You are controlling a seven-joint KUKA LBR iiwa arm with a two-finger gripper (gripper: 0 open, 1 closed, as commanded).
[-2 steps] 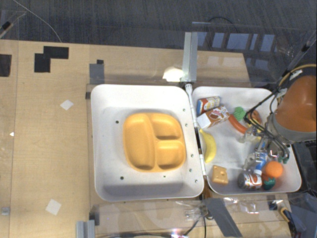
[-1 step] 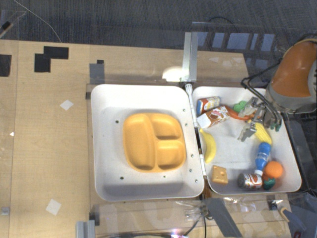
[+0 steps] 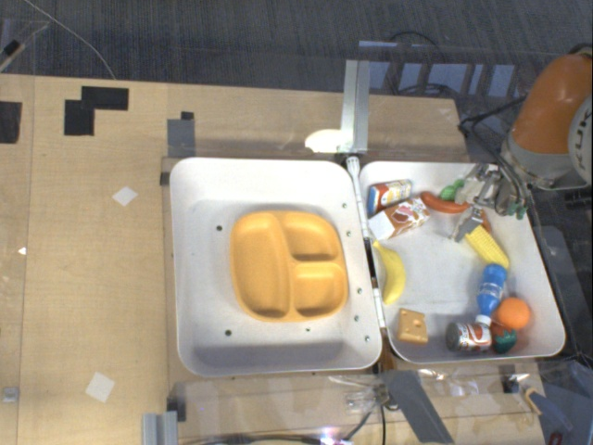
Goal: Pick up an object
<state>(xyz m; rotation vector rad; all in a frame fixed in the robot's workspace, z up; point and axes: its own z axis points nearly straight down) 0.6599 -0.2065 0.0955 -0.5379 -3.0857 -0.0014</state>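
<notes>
My pincer (image 3: 477, 213) hangs low over the far right part of the right bin (image 3: 547, 276), and I cannot tell from this slant how it is set. Nothing is visibly caught in it. Just below its tip lies the corn (image 3: 486, 245), the nearest thing and, I judge, the likeliest one to take. Just to the left a red sausage (image 3: 445, 203) lies with a green piece (image 3: 451, 191) at its far end. Further left are a red packet (image 3: 400, 219) and a small can (image 3: 390, 194), and the banana (image 3: 392, 273) lies toward the bin's left wall. Nearer the front sit a blue bottle (image 3: 491, 291), an orange (image 3: 511, 314), a cheese wedge (image 3: 413, 325) and a tin (image 3: 470, 336).

To do this well, I should centre over the corn's middle, straddle its narrow width rather than its length, and come straight down clear of the sausage. The left bin (image 3: 195, 276), well away, carries a yellow tray (image 3: 287, 265).
</notes>
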